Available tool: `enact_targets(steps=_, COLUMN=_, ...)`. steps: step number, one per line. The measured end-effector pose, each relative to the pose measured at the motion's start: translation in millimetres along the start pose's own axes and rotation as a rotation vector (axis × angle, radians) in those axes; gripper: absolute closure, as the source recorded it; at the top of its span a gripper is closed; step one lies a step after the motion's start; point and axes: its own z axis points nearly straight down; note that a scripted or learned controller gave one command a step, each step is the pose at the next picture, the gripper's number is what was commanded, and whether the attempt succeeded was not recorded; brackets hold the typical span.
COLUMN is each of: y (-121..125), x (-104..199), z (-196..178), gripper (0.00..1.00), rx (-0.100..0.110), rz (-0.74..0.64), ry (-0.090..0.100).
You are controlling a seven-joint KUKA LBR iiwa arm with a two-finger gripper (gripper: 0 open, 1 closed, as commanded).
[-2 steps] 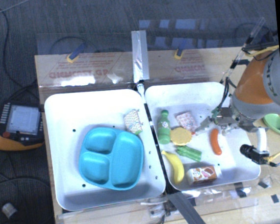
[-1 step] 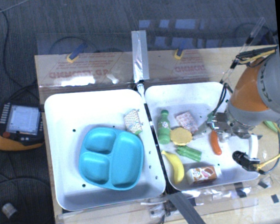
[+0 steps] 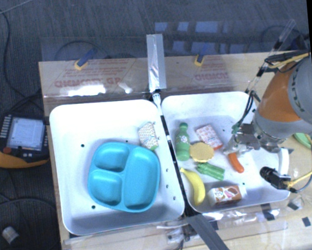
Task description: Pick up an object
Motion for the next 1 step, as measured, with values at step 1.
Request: enact_targets(steps=1, y=6.5, x=13.7, z=-104.8, gripper=1.00, rx=0.017, rz=-0.077, ry=-0.004)
